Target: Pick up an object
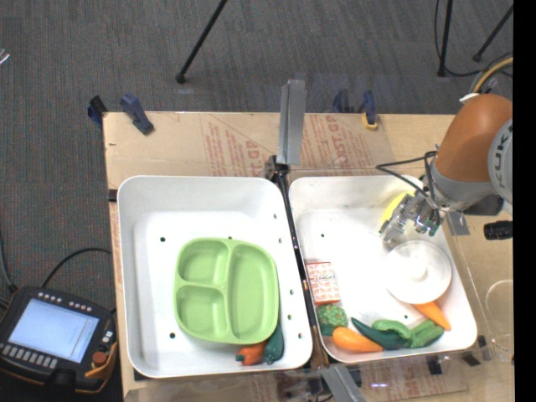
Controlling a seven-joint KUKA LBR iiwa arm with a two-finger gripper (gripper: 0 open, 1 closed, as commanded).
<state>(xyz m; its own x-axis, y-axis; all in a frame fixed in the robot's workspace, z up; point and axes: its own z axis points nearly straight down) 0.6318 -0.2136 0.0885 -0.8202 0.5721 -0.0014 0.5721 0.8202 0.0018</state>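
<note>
Gripper (pixel 409 221) hung low in the right bin (pixel 352 193), upper right of frame, just above the white plate (pixel 419 272) and beside a yellow piece (pixel 393 205). Could not tell its grip state; nothing seen held. Judged: approach step, no pick yet. Next move called for settling onto one item, closing, lifting.

**Even overhead light, soft focus**

The scene is brightly and evenly lit from above. The two white bins (pixel 134 224) are near overexposed, their walls almost blending into their floors. Shadows are faint and short: a soft one under the green tray (pixel 226 290), another beneath the white plate (pixel 419 273). The carpet reads dim and grainy. Overall sharpness is modest; the gripper (pixel 409 220) is slightly blurred, small detail smeared.
</note>
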